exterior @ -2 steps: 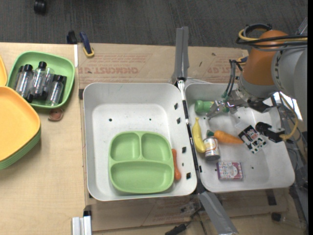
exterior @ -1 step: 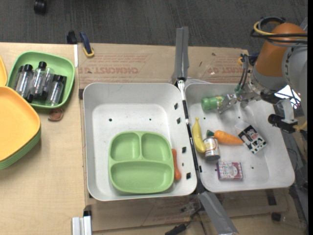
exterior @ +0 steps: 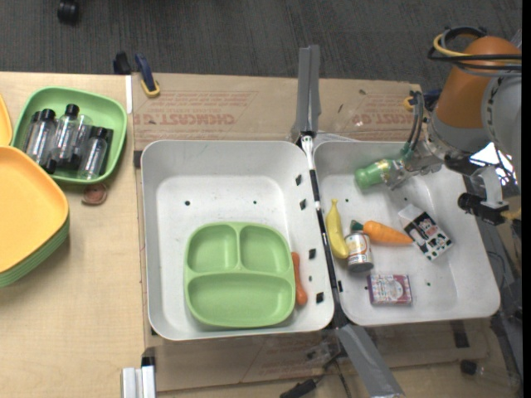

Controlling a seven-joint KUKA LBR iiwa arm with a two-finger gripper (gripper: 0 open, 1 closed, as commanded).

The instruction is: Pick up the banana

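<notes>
- Claw (exterior: 397, 175) is sitting at the back of the right bin (exterior: 465, 305), right at a green bottle-like object (exterior: 373, 173); can't tell from this angle how it is set or whether anything is in it.
- Arm (exterior: 473, 81) is reaching in from the right, orange band showing above the wrist.
- Banana (exterior: 334, 229) is lying in the right bin against its left wall, yellow, curved, running front to back, just beside a small tin can (exterior: 358, 250).
- Carrot (exterior: 387, 233) is lying just right of the banana, near the can; a small pink packet (exterior: 389, 289) and a black-and-white card (exterior: 426, 234) are also lying in that bin.
- Left bin (exterior: 166, 222) is holding a green divided plate (exterior: 241, 274), with an orange stick-like item (exterior: 299, 279) along its right edge.
- Progress: banana not yet grasped, looking untouched; claw is sitting well apart from it, toward the back. Approach, grasp and lift all left, by my read.
- Hard to read: claw tips are blurring into the green object; wrist is partly cut off at the right edge.
</notes>
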